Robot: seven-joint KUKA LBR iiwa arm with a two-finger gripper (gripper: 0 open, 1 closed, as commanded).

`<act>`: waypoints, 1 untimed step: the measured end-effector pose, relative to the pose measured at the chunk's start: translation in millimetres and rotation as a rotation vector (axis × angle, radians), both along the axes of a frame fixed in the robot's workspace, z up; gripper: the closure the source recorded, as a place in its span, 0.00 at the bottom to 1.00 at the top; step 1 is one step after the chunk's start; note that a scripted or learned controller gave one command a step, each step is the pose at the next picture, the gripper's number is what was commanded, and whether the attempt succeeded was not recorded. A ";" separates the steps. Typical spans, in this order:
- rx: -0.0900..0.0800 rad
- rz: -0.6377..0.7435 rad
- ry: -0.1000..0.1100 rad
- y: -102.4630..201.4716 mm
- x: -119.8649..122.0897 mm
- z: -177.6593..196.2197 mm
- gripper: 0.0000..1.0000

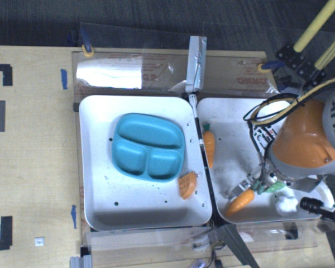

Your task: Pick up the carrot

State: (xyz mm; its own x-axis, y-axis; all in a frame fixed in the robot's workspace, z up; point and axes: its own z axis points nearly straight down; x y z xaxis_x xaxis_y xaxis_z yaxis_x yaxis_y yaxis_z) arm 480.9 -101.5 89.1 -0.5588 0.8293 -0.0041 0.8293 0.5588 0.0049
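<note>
**Almost at the carrot, grip not confirmed**

Two white bins are carried side by side on the bench (33, 149): the left bin (95, 205) and the right bin (229, 116). The arm (304, 138) is reached in over the right bin's right edge. A blue divided plate (148, 147) is set in the middle of the left bin, and an orange wedge (187, 185) is seen by that bin's near right corner.

In the right bin, the carrot (240, 200) is laid along the near edge. Its tip is pointed toward the near left corner and its green top toward the gripper (255, 184), which is placed at the leafy end. Whether the gripper is apart or together cannot be told, so no hold is claimed. A second carrot-like piece (209, 148) is laid against the left wall, and a white lump (286, 204) by the near right corner.

The carrot is judged light, stiff and smooth. Because it is tapered, it could be squeezed out of a grip near the tip. It is best taken across its thick shoulder.
</note>
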 end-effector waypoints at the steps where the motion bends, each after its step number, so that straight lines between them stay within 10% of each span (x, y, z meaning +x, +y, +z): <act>1: -0.003 0.265 0.001 -55.1 9.5 50.3 0.00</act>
State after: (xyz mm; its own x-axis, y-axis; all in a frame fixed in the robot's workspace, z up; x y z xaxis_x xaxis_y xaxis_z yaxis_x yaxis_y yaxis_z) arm 490.4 -156.6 139.4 -0.7567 0.6537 -0.0055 0.6537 0.7567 0.0024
